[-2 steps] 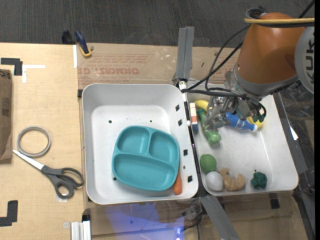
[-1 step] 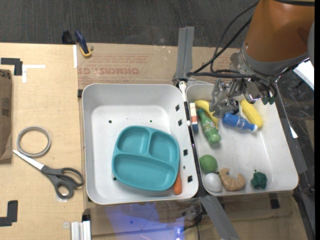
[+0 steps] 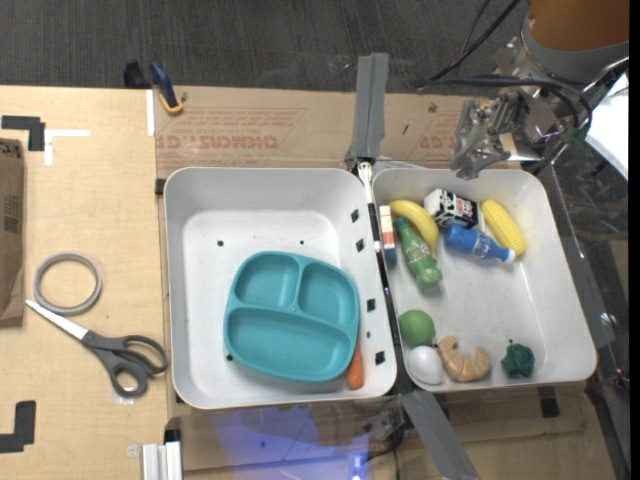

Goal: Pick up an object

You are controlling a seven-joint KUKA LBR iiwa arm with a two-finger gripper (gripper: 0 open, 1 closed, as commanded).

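Right bin holds the candidates: yellow banana, green bottle, blue bottle, corn cob, small black-and-white toy, green ball, white egg, tan croissant-like piece, dark green lump. Left bin has a teal divided plate with an orange carrot just beside its right edge. All look like light, stiff plastic toys, probably smooth and a bit slippery; nothing fragile by the look of it. Round ones (ball, egg) would likely roll or squirt out; the blue bottle or corn cob seem the easier picks, taken across the narrow body at mid-length. The top cluster is crowded, things touching, so neighbours may get bumped. Pincer hangs above the back rim of the right bin, over the cardboard, near the black-and-white toy but apart from it. Nothing visible between its fingers, touching nothing. Too cluttered with cables to judge how far apart the fingers stand, cannot tell. Scissors and a tape roll lie on the bench to the left, off-task.
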